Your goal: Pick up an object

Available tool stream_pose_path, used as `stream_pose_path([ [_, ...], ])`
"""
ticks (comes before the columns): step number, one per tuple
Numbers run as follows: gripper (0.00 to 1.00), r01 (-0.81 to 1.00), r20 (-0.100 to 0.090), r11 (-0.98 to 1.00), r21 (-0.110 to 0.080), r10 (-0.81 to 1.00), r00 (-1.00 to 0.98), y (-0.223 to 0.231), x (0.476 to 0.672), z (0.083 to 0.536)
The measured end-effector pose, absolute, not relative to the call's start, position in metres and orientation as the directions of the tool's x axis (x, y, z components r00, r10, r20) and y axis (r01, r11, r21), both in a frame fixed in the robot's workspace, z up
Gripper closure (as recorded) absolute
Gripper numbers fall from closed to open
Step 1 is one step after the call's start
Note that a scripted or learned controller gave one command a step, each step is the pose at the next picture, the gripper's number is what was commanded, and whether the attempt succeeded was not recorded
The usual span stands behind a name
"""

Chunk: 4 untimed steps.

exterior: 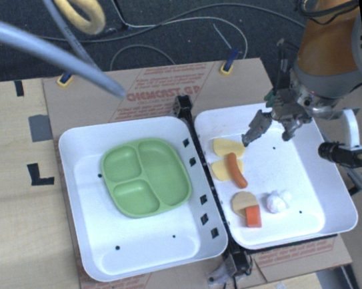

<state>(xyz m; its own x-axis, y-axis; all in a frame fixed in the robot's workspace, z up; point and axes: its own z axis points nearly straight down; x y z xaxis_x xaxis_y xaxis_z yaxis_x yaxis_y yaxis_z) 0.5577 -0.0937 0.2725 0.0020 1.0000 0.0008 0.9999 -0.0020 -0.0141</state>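
Toward the left side of the right bin (333, 215) lies a cluster of small food pieces: a yellow piece (226, 146) at the top, a paler yellow slice (220, 170) below it, and an orange-red sausage (237, 170) lying lengthwise across both. Lower down sit a tan round piece (243, 200) with an orange block (253, 216) touching its lower edge, and a small white lump (276, 201) just beside them to the right. Above the bin's upper middle hangs the gripper (270, 130), its two dark fingers spread apart with nothing between them, the left fingertip near the yellow piece. Over in the left bin (83, 189) rests a green divided plate (146, 176) with three compartments. Both bins stand on a brown cardboard sheet (159, 86).
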Motion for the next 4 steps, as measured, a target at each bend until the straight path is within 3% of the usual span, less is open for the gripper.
stream_pose_path([
  [1,0.00,1.000,-0.001,0.001,-0.001,1.000,-0.001,-0.094,0.560,0.279],
  [4,0.00,1.000,0.001,0.001,-0.009,1.000,-0.001,-0.094,0.537,0.126],
])
